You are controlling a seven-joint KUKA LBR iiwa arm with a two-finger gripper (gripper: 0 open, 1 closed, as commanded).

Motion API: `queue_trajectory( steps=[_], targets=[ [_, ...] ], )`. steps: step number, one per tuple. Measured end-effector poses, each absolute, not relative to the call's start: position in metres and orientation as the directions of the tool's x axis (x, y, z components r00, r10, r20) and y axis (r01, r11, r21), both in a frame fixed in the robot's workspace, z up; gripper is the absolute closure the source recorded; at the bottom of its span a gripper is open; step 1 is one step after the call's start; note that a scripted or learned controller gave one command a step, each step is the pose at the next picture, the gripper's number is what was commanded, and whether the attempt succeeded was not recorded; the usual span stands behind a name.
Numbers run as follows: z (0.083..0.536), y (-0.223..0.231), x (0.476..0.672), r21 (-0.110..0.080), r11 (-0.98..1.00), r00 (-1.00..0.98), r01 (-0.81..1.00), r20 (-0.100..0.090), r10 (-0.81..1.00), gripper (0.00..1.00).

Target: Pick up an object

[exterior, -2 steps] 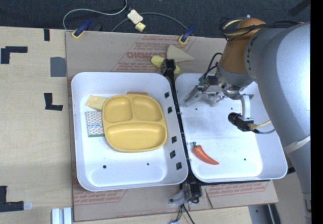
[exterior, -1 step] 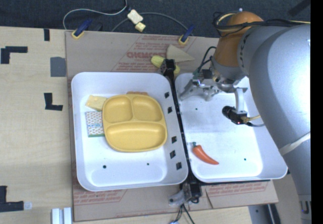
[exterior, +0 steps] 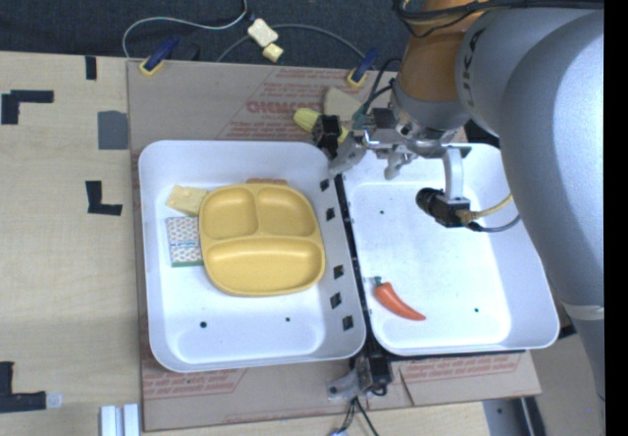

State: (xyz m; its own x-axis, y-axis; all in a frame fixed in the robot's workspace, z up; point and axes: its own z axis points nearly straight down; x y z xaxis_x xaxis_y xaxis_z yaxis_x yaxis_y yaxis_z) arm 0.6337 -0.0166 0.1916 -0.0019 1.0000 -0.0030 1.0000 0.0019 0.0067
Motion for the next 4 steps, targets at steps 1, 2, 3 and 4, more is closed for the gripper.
queue_trajectory(
  steps=[1,2,3,4],
  targets=[
    [0.184,-0.051,0.545,-0.008,-0.005,0.005,1.0,-0.001,1.0,0.0],
    [0.113,-0.096,0.516,-0.008,-0.004,0.004,1.0,0.0,1.0,0.0],
    [0.122,-0.168,0.555,0.002,-0.003,0.003,1.0,-0.004,1.0,0.0],
    [0.102,-0.099,0.587,-0.001,0.007,-0.007,1.0,0.003,1.0,0.0]
  ],
)
